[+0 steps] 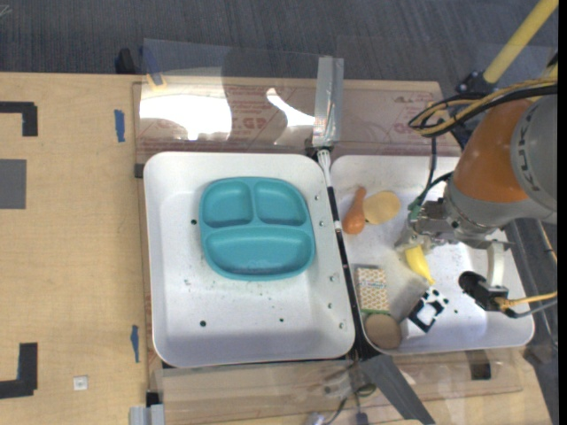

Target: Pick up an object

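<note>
My gripper [423,230] hangs low over the middle of the right bin [509,326], below the arm's orange band. A small yellow banana-shaped piece [417,262] lies right under its tip, and whether they touch is unclear. An orange carrot [355,211] lies against the bin's left wall, with a pale yellow round piece [383,206] beside it. A patterned packet [372,288], a brown round object [384,329] and a black-and-white block [430,308] sit toward the bin's front.
The left bin [177,308] holds a teal divided plate [257,227]. A divider wall [341,255] separates the bins. Black cable and a black fitting [478,289] trail from the arm over the right bin's right side.
</note>
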Tool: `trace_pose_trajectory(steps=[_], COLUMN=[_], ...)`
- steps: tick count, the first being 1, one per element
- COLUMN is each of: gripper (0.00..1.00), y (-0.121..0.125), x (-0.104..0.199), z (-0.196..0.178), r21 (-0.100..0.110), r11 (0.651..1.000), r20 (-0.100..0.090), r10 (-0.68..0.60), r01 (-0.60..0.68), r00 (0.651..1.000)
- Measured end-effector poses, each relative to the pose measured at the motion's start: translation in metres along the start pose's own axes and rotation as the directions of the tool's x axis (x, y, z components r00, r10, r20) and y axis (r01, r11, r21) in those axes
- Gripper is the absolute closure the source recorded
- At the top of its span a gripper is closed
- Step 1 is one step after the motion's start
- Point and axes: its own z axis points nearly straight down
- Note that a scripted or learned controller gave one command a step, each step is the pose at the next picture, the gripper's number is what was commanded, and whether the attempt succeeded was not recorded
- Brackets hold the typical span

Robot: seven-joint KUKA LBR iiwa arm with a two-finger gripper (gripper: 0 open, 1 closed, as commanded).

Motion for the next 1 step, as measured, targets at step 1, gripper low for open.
trace_pose_trajectory(steps=[1], gripper=[1.0], y=[0.0067], x=[0.0353], z=[-0.1206], r21=[-0.006], r11=[0.991], r20=[-0.002], r10=[0.136], r01=[-0.136], r00=[0.991])
